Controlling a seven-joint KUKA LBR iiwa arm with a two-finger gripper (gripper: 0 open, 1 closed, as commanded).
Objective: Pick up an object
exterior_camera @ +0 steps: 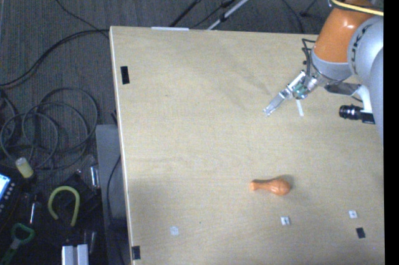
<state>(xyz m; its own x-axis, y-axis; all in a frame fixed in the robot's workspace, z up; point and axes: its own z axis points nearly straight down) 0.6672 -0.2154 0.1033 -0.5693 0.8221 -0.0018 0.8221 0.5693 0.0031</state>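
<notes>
While pincer point(285, 102) hangs open, orange object point(272, 186) lies well apart.

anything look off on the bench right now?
Nothing damaged or spilled. One small orange pear-shaped object lies on its side on the tan bench top. The gripper hangs well apart from it, up and to the right, with nothing between its fingers.

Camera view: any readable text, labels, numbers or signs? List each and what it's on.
No readable text anywhere.
Black marker on the bench, far left: blank, no characters seen.
Small white tags and on the bench near the orange object: too small and blurred to read.
Dark tag at the near right: too small to read.
Arm and gripper: no markings legible.
</notes>
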